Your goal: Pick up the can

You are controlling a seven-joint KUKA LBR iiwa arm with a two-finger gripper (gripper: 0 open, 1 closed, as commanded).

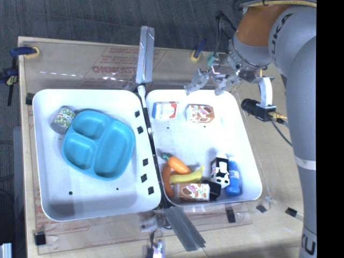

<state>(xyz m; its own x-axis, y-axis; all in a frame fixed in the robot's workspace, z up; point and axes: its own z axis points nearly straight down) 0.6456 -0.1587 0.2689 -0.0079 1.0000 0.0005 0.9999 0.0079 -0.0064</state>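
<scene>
From above, the can [63, 118] lies in the left bin [48, 198], tucked against the far-left edge of the blue divided plate [99, 144], partly under its rim by the look of it. The gripper [210, 82] hovers well away from that plate, over the back rim of the right bin [248, 144], its fingers spread wide and holding nothing.

The trouble I would expect: the can sits on its side, squeezed between the plate and the bin wall, so the fingers may not find room on both sides, and a closing pinch could knock the plate or roll the can off. The arm also has to cross the whole divider to get there.

As for writing, the can's label is greenish and too small to read. Faint red print shows on the board behind the plate, unreadable. The two small cartons [183, 112] carry no legible text.
</scene>
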